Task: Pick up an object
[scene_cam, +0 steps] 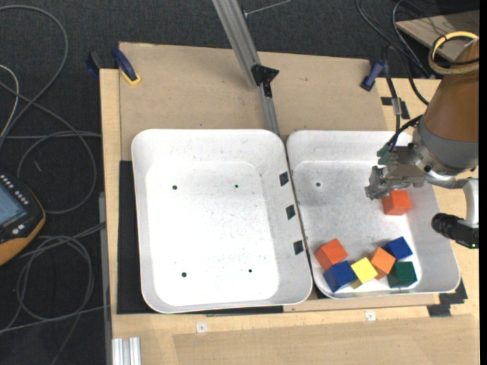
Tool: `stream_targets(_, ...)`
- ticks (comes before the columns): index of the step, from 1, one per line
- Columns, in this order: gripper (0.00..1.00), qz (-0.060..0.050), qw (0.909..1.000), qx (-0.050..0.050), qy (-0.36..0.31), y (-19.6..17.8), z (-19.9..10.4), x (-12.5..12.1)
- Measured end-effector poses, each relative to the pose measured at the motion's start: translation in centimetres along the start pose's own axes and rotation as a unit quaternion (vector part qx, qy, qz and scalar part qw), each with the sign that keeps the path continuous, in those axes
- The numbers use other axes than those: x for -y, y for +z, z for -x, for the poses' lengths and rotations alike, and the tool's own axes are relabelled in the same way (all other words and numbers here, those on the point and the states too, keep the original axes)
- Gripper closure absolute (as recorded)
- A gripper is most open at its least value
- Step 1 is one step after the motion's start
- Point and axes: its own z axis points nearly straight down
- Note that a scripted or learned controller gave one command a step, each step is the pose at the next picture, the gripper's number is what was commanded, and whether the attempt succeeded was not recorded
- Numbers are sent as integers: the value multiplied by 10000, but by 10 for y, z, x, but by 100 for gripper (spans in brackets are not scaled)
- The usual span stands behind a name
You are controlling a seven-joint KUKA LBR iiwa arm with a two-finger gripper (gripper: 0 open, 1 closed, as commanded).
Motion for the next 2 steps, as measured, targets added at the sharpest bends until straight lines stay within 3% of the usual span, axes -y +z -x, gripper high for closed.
stream_targets(1, 100, -14, 10000, -3, 1, -39, 0, -2)
stream_targets(2, 100, -40, 10000, -16, -24, -28, -61, -18)
